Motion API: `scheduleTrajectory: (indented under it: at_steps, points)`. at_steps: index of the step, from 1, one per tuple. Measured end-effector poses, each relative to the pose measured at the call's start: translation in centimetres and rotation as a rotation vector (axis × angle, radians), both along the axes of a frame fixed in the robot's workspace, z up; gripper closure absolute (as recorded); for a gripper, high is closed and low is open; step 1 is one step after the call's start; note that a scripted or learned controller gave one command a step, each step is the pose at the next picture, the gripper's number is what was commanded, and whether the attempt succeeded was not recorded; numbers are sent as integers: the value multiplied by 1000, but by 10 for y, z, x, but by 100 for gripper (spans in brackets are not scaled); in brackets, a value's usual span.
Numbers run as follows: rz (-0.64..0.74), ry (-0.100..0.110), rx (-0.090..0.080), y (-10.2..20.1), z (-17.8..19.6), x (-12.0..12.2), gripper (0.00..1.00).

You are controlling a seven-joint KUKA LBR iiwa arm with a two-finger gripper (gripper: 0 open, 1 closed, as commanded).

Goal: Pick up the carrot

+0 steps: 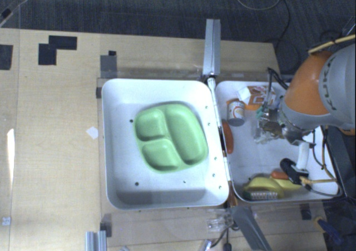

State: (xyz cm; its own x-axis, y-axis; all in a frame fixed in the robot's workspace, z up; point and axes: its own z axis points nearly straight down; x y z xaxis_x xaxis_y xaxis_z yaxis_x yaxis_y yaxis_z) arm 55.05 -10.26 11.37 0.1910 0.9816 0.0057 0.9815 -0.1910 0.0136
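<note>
As I look down through the camera view, the carrot (227,137) lies lengthwise against the left wall of the right bin (250,158), just beside the divider it shares with the left bin (119,133). Pressed to the wall like that, I judge it leaves little room on its far side for a grasp. The end effector (268,128) hangs over the middle of the right bin, near the carrot but apart from it, with nothing visibly in it. I cannot tell whether it is released or clenched; its tip is dark and cluttered. A can (236,111) stands near the carrot's upper end. A banana (266,183) lies along the bin's near edge. The arm (320,85) hides the bin's right side.
</note>
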Motion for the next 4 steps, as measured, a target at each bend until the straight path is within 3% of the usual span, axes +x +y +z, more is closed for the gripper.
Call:
scheduleTrajectory:
  at_steps: [1,2,3,4]
  points:
    - [144,8,-7,-65,79,-16,100]
    - [-96,9,-5,-92,170,-49,100]
    - [-88,4,-7,-91,180,-47,100]
    - [-536,11,0,-88,123,-62,100]
